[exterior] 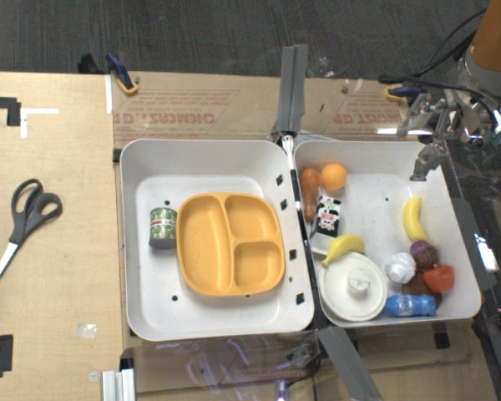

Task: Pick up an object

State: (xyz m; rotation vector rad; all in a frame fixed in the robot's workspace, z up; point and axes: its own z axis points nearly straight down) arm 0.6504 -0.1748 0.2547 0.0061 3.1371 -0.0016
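Note:
The right bin (376,192) holds an orange (334,176), a darker orange fruit (309,180), a small cow-patterned carton (327,215), two yellow bananas (412,218) (342,246), a white lidded bowl (355,285), a blue bottle (409,306), a purple fruit (423,253), a red item (438,278) and a white crumpled piece (400,267). In the left bin (142,174) lie a yellow divided plate (230,244) and a green can (162,227). My gripper (422,164) hangs over the right bin's far right corner, above and apart from the upper banana, with nothing seen in it.
Scissors (25,215) lie on the wooden bench at the left. A blue clamp (121,72) sits at the back, beside a cardboard sheet (192,111). Cables and the arm (488,48) crowd the upper right corner.

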